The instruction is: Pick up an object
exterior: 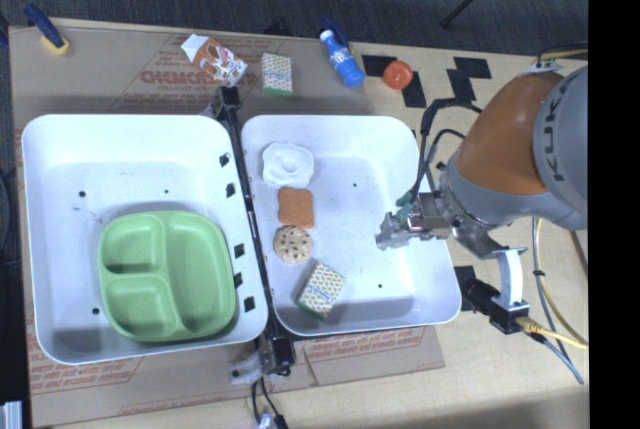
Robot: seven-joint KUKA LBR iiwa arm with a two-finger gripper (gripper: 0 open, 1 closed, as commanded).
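Pincer [392, 235] is positioned over the right half of the right bin [400, 302], at the end of the grey arm [520, 167] that reaches in across the bin's right wall. Whether it is apart or together cannot be told from this slanted overhead view; nothing is visibly held in it.

Candidate objects lie in a loose column along the left side of the same bin, well apart from the pincer: a white round lid-like piece [288, 162] at the top, an orange-brown slab [296, 207] below it, a speckled cookie [293, 244] just beneath that, and a patterned small box [321, 289] tilted near the bottom wall. The slab and cookie sit close together, possibly touching. In my judgement no pick has yet been made; the pincer would need to travel leftward to reach any of them.

Obstructions: the close spacing of slab and cookie may hinder a clean grasp of either. The box lies near the bin wall, which could crowd an approach.

Surroundings: the left bin [40, 217] carries a green divided tray [165, 275]. On the desk [560, 387] behind the bins lie a snack wrapper [213, 60], a small carton [277, 73], a blue bottle [342, 58] and an orange ball [398, 73]. Cables [545, 322] trail at the right.
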